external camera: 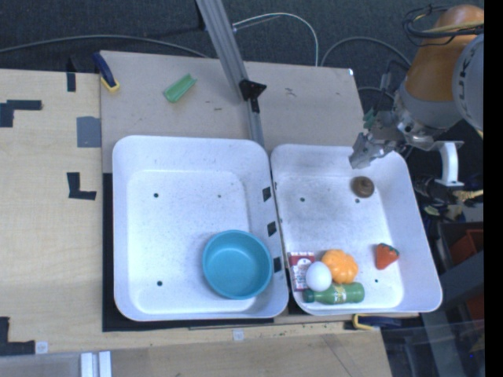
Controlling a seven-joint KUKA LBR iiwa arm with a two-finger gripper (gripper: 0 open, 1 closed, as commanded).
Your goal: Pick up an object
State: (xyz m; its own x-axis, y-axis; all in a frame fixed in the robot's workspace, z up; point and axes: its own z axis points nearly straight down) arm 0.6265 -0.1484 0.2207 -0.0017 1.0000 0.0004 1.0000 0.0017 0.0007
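Observation:
My gripper (363, 156) hangs over the far right corner of the right bin (330, 163), pointing down and to the left. A small brown round piece (362, 186) lies just below it on the bin floor, apart from it. Near the front of that bin cluster an orange fruit (341, 264), a white egg (318, 276), a green bottle (336, 294) and a small red carton (299, 268). A red strawberry (385, 255) lies to their right. In the left bin (157, 163) sits a blue bowl (236, 264), near the front right.
A grey metal pole (228, 49) slants across the bench behind the bins. A green block (179, 88) and a blue-and-yellow clamp (104, 71) lie on the board at the back left. Cables run behind the right bin.

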